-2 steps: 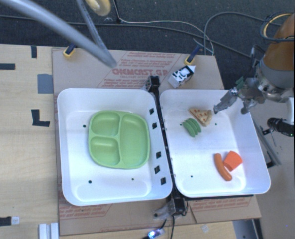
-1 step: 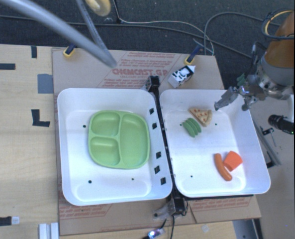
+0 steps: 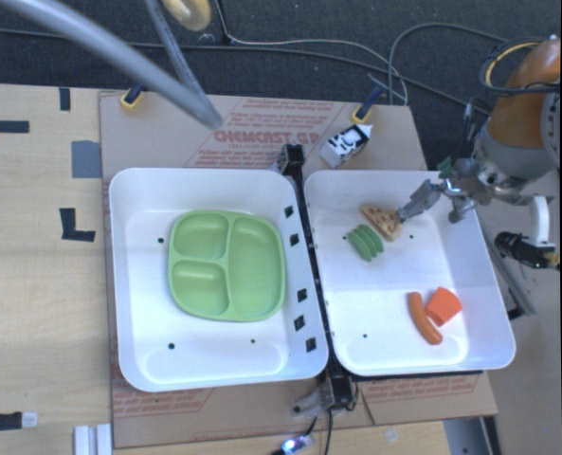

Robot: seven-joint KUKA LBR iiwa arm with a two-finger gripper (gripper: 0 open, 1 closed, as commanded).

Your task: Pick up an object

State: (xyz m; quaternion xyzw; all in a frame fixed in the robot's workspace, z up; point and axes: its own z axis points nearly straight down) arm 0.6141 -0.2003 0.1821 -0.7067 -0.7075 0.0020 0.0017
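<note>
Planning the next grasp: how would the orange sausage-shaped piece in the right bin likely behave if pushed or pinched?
The orange sausage-shaped piece looks rounded and elongated, so it may roll sideways if pushed. Its smooth, glossy look suggests it could slip from a pinch. It lies against the orange block, which may crowd a pincer finger.

The arm (image 3: 522, 121) is grey, rounded and bulky, with an orange band (image 3: 538, 64) on the far side of its wrist. Dark cables (image 3: 497, 64) loop beside the orange part. At the wrist sits a cluster of small grey metal parts, and from it a slim grey finger (image 3: 415, 202) runs left, dark at its tip. A white piece with a black fitting (image 3: 525, 247) sits on the near side of the wrist
</note>
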